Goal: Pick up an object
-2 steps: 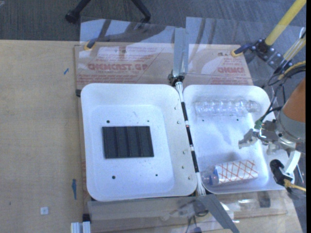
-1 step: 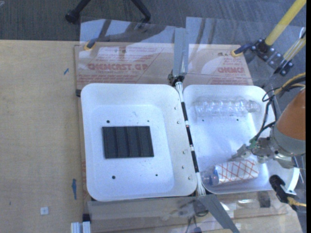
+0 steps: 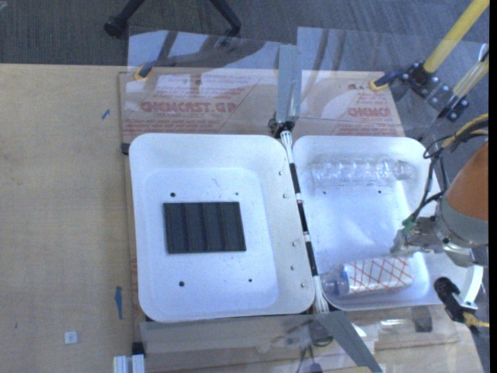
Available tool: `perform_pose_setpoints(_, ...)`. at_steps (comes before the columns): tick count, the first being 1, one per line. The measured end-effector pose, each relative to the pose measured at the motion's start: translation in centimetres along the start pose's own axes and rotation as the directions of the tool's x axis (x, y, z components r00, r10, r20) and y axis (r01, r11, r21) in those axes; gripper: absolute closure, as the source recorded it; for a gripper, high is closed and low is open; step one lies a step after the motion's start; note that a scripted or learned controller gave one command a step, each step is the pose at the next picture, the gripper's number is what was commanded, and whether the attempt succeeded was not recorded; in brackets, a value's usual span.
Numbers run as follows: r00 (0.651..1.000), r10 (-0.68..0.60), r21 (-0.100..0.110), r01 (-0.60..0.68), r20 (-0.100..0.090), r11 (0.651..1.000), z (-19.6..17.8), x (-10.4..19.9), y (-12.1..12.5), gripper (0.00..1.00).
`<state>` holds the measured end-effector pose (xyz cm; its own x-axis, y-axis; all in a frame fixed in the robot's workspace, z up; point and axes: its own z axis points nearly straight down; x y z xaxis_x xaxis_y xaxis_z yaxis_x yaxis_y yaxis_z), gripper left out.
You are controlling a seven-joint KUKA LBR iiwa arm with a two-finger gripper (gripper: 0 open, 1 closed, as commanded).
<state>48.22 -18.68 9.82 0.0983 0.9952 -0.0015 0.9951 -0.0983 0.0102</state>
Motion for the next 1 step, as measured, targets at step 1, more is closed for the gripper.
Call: perform_pose_setpoints(1, 1.0, 0.001, 0.0, -0.001, 0.0, 1.0, 0.0, -0.02, -0.01, 0.0)
